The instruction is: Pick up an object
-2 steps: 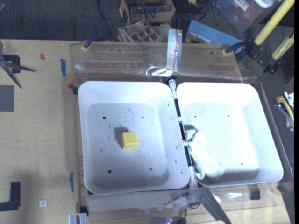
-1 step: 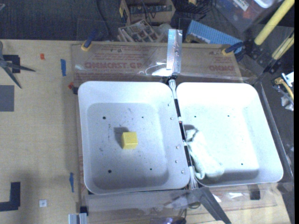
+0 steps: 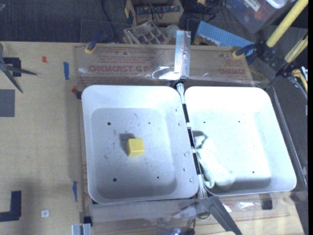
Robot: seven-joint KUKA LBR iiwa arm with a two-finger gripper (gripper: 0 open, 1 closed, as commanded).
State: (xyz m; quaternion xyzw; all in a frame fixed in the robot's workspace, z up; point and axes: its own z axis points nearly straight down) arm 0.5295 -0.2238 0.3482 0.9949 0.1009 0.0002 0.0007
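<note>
A small yellow block lies on the floor of the left bin, a little left of the bin's middle. A crumpled white cloth-like object lies in the right bin, against its left wall near the front corner.
The two white bins sit side by side on a wooden bench, joined at a central divider. Clamps and clear plastic sheeting run along the back edge. A metal bracket stands behind the divider. Cables and boxes lie beyond the bench.
</note>
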